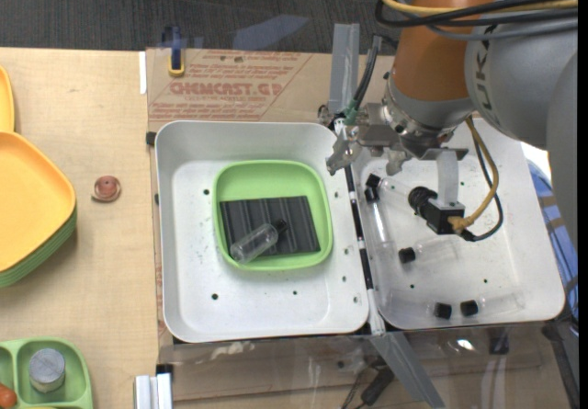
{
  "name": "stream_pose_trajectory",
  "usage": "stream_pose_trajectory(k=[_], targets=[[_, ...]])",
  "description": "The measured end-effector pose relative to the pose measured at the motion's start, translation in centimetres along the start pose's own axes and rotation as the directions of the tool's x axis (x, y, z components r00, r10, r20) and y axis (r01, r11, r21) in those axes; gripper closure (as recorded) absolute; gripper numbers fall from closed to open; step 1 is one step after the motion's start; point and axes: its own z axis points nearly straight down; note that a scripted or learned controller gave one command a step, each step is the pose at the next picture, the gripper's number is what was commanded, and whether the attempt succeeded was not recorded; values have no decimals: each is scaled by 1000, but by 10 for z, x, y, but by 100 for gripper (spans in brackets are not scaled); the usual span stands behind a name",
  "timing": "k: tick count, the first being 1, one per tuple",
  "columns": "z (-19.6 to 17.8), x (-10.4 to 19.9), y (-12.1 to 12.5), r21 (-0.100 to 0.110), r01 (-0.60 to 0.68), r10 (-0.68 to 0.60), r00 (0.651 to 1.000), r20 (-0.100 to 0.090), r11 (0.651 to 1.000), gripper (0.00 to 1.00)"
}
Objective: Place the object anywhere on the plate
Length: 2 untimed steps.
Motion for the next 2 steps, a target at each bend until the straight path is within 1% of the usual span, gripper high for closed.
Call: stream_pose_trajectory(k=[1,2], targets=[[-18,-47,0,-1,-99,99,995,0,995,0],[-34,-82,-17,-1,-171,171,985,-1,985,0]])
